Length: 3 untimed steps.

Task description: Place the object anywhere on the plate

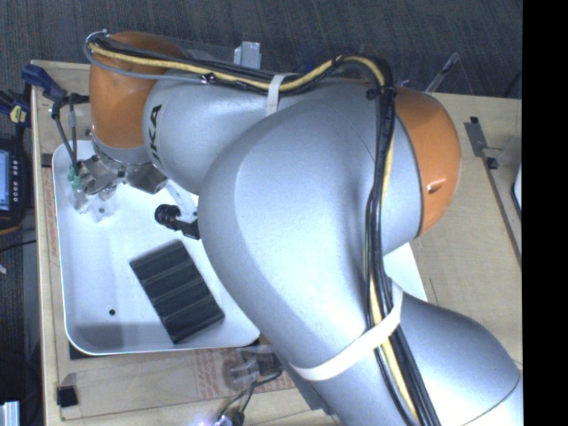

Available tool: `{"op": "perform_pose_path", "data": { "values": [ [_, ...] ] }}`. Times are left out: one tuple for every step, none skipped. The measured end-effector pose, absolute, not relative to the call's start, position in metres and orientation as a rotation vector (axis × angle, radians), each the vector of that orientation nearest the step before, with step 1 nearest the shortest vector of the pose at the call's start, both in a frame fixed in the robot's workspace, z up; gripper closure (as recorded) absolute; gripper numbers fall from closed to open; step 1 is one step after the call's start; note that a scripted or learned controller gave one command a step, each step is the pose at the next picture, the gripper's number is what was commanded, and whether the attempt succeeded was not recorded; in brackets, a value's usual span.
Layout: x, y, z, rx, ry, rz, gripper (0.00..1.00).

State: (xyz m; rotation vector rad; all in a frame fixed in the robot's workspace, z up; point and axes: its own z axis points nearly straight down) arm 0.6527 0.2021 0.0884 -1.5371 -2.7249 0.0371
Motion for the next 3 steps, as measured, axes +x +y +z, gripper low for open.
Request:
{"op": "perform_pose_path", "data": {
  "values": [
    [0.654,0.201,0.089,-1.426,-2.785,0.036,1.0],
    [0.652,0.204,0.089,-1.579,-2.699,0.031,1.0],
    [0.656,0.209,0.181,-2.202,-2.24,-0.001,1.0]
  ]
}}
